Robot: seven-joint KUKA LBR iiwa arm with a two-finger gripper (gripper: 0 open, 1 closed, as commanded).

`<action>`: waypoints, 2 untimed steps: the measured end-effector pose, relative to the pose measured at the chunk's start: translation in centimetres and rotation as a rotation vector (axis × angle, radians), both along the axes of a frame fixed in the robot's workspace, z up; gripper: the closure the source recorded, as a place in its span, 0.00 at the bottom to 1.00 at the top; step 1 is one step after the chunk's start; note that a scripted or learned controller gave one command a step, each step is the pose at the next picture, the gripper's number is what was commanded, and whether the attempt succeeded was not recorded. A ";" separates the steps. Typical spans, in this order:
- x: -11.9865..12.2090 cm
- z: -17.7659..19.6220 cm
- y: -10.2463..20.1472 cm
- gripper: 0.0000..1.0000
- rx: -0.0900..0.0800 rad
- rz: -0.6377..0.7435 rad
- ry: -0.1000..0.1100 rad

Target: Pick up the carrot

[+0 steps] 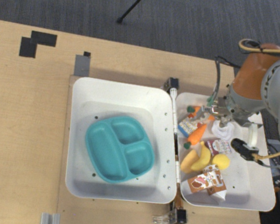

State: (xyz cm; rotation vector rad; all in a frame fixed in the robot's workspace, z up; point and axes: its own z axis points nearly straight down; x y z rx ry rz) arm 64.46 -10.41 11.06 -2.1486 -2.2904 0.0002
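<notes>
The carrot (197, 134) is a short orange piece lying at a slant in the upper left part of the right bin (251, 198). It rests between a white and blue carton (186, 126) and a white crumpled item (223, 130). My gripper (215, 113) hangs just above and to the right of the carrot's upper end, low over the bin. Nothing is visibly lifted by it. The grey wrist with its orange band (251, 72) covers the bin's far right corner.
A banana (197, 159), a lemon (220, 161) and a brown carton (207, 182) lie below the carrot. A small orange and green item (194, 110) sits near the bin's top left. The left bin (79, 126) holds a teal divided tray (120, 148).
</notes>
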 end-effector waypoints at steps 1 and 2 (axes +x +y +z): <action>0.4 -1.8 1.5 0.00 -0.003 -0.064 -0.013; 0.1 -1.8 1.1 0.00 0.005 -0.383 -0.014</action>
